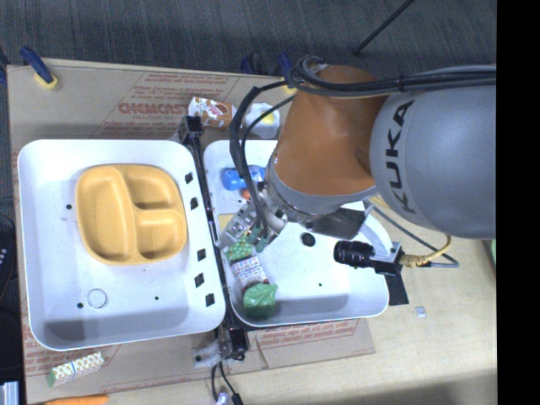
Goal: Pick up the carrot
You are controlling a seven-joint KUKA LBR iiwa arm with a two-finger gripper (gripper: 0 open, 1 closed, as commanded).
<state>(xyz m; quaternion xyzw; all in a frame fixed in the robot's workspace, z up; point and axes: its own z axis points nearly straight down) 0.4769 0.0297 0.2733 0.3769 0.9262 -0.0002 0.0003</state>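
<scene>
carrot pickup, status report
Gripper low in right bin, near its left wall. Carrot not made out, arm covers much. Green toy and packet close by.

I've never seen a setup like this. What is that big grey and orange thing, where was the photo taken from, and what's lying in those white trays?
The big grey and orange shape is a robot arm, reaching in from the right. One camera fixed above the bench looks down at a slant. The arm's gripper hangs low over the right bin, near its left wall; I cannot tell whether it holds anything. Below it lie a small printed packet and a green item; something blue peeks out above. The left bin holds a yellow divided tray. I cannot pick out the carrot it is meant to grab.
</scene>
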